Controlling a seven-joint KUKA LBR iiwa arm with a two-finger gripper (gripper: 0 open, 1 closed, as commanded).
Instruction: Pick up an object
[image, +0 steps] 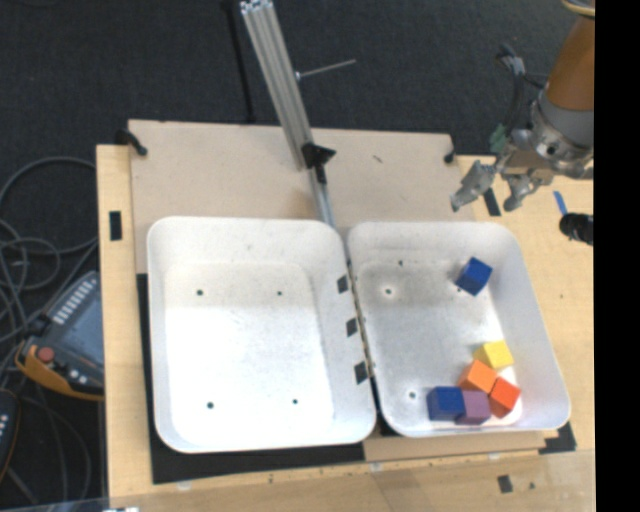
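Note:
My gripper (492, 190) hangs above the bench just beyond the far edge of the right bin (520, 258), open, with nothing between its fingers. Below it in the right bin a blue cube (474, 275) lies alone near the far right side. A cluster of blocks sits in the near right corner: a yellow block (495, 354), an orange block (480, 376), a red-orange block (504, 396), a purple block (475, 405) and a second blue block (445, 402).
The left bin (160, 300) stands beside the right one. A slanted aluminium post (285, 90) rises from the far side between the bins. Cables and a pendant (60, 340) lie off the bench at left.

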